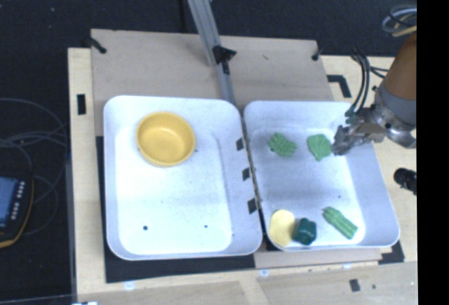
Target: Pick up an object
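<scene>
Camera view: pale wooden bench (287, 58) carrying 2 shallow white plastic bins side by side. Left bin (168, 226) holds 1 round yellow bowl (166, 138), upper left. Right bin (302, 184) holds the smaller pieces: a ridged green block (283, 145) and a light green chunk (319, 147) near the top, a long ribbed green piece (340, 221) lower right, a pale yellow disc (282, 225) touching a dark teal lump (305, 231) at the bottom edge.

Grey arm enters from the right; its fingers (342, 142) sit just beside the light green chunk, the likeliest target. Open or closed: cannot tell, too small and dark. Nothing visibly held.

Risk, as judged: fingers are offset to the chunk's right side, so closing here may nudge it toward the ridged block or pinch only a corner and drop it.
</scene>
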`<state>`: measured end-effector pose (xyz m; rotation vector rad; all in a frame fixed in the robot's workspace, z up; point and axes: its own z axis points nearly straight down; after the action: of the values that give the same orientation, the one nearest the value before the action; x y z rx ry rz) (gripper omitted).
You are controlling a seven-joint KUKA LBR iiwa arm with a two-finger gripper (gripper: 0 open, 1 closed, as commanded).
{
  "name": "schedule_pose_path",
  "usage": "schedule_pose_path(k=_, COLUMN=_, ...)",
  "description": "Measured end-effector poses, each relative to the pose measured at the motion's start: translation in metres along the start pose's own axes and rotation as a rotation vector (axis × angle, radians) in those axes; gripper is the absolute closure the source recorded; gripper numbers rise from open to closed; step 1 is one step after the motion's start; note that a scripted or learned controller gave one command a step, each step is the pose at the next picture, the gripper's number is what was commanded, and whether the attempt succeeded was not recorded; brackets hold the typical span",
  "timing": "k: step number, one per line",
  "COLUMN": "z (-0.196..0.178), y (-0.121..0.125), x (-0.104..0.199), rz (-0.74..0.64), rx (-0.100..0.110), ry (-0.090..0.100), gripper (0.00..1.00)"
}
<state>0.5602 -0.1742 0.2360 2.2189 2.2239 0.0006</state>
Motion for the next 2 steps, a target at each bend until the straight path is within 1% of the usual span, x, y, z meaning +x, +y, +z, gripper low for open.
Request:
schedule_pose_path(k=1, z=-0.011, y=-0.009, x=0.051, rz=-0.001, rx=-0.002, ry=0.001, gripper=1.0)
schedule_pose_path(k=2, z=-0.011, y=-0.006, x=0.104, rz=-0.002, rx=-0.001, ry=0.001, gripper=1.0)
